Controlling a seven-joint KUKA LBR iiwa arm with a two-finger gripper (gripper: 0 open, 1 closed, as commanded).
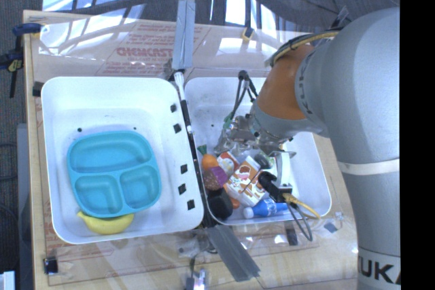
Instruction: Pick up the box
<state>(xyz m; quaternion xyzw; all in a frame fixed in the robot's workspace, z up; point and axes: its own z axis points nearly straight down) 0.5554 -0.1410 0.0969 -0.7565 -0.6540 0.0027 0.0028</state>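
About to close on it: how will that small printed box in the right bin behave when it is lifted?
The box looks like thin printed carton, so probably light and crushable under a firm squeeze. It lies tilted on a heap, against a purple item and a blue-capped bottle, so it may slide or twist as the gripper closes. Its flat faces should not roll.

The arm (340,92) covers the right bin's (204,95) far right side and hides most of the gripper (255,139), so its finger state cannot be read. The blue tray (112,173) overlaps the banana (105,223). The box's (246,181) print is too small to read.
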